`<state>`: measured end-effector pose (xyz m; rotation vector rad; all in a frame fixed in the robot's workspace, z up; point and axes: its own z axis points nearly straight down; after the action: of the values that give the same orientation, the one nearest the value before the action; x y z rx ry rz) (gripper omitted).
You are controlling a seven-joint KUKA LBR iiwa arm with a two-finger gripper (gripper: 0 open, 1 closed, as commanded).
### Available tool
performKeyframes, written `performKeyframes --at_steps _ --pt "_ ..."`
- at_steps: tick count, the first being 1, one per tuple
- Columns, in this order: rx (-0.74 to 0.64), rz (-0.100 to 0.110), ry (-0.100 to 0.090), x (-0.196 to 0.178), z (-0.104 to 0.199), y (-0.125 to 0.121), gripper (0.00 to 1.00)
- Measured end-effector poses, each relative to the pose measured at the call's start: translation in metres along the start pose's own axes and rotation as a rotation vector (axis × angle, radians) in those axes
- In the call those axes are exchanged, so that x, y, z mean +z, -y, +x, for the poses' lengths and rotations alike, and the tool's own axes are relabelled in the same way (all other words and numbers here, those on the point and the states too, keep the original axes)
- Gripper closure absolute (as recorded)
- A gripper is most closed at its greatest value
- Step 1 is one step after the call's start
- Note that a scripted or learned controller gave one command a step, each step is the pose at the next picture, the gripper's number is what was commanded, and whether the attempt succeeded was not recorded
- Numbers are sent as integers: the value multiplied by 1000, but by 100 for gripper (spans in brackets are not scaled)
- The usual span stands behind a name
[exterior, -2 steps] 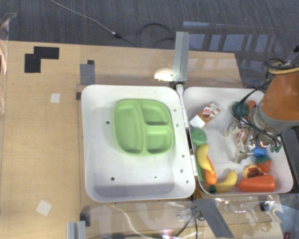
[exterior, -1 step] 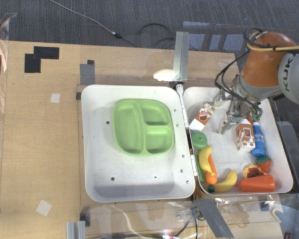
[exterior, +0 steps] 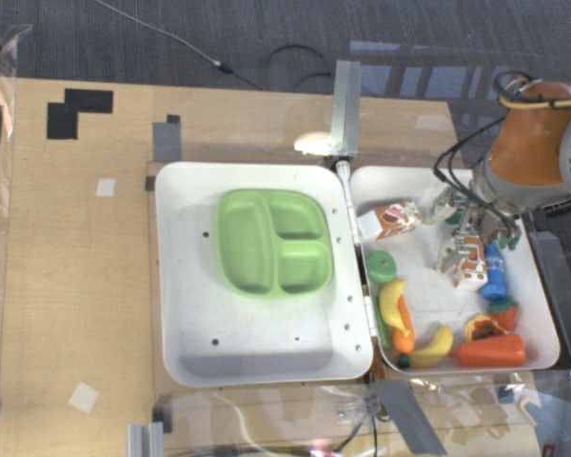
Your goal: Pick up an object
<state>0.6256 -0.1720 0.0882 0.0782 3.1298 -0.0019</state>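
Nearest to us, along the front wall of the right bin, we are seeing an orange carrot-shaped toy lying flat, with a yellow banana curving just to its left and touching a second yellow-and-orange piece that runs up the bin's left side. Just above the carrot, a small orange and yellow item is resting, and a green round piece is sitting above the yellow one near the divider.

Moving farther in, we are looking at a blue bottle-like object lying near the right wall, and just beside it a small white and orange packet. The gripper is hanging directly over that packet, coming down from the arm with its orange band; we cannot tell whether it is spread or pressed together, nor whether it is touching the packet.

Toward the back left of this bin, another white and orange packet is lying by itself.

In the left bin, a green divided plate is sitting in the far half.
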Motion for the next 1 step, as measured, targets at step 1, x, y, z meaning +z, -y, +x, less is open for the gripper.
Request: performKeyframes --at_steps 1 --pt "-34 -6 -1 -1 35 31 0"
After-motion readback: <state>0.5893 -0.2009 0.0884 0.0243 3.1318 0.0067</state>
